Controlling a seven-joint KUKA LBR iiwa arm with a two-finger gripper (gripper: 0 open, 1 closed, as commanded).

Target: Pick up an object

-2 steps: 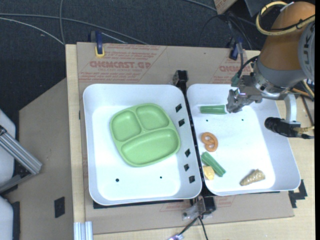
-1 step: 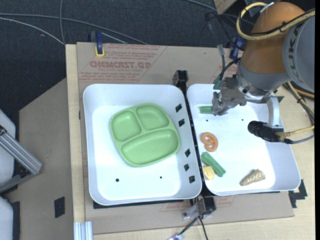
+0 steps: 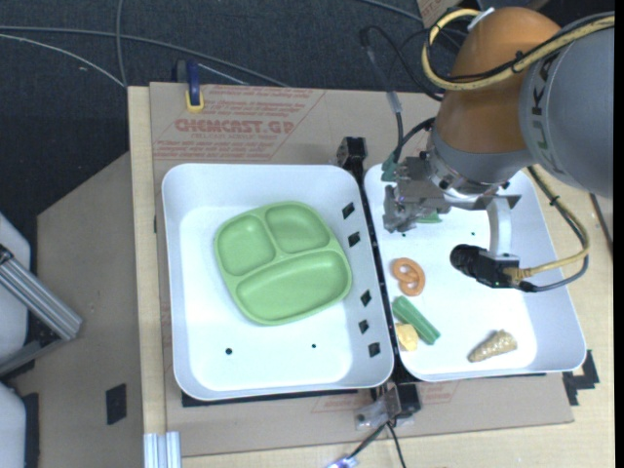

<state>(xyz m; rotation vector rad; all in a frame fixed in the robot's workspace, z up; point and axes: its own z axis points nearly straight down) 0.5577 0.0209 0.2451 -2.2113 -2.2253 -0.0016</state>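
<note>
In the right bin (image 3: 546, 349) lie an orange pretzel (image 3: 409, 276), a green bean-shaped piece (image 3: 417, 321), a small yellow chunk (image 3: 407, 336) and a tan cone (image 3: 493, 345). My gripper (image 3: 406, 213) hangs over the bin's upper left part, just above the pretzel and apart from it. Nothing shows between its fingers. The left bin (image 3: 195, 339) holds a green divided plate (image 3: 283, 261).
A black divider with clips (image 3: 359, 252) runs between the two bins. A black camera unit (image 3: 485, 264) with a yellow cable juts from the arm over the right bin. Cardboard (image 3: 234, 120) lies under the bins, with cables on the dark floor behind.
</note>
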